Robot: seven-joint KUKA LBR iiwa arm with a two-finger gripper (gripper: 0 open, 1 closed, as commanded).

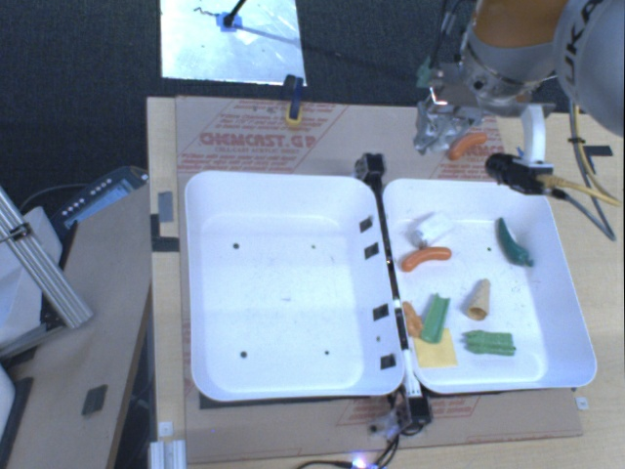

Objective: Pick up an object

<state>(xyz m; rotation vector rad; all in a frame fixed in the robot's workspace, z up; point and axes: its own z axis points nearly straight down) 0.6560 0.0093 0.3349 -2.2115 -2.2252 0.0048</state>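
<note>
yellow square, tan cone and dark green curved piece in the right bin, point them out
yellow square (437,351), camera view, its flat middle
tan cone (477,301), camera view, mid-body
dark green curved piece (512,243), camera view, mid-length

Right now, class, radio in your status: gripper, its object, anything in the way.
Gripper raised above right bin's far edge, shut on orange piece. Left bin alongside. Nothing blocking.

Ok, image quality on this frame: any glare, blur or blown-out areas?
Camera view: the shiny sheet behind the bench glares bright; both white bins run near overexposed, flattening their walls; the arm and gripper look slightly soft; the small items, such as the orange sausage, stay readable.
</note>
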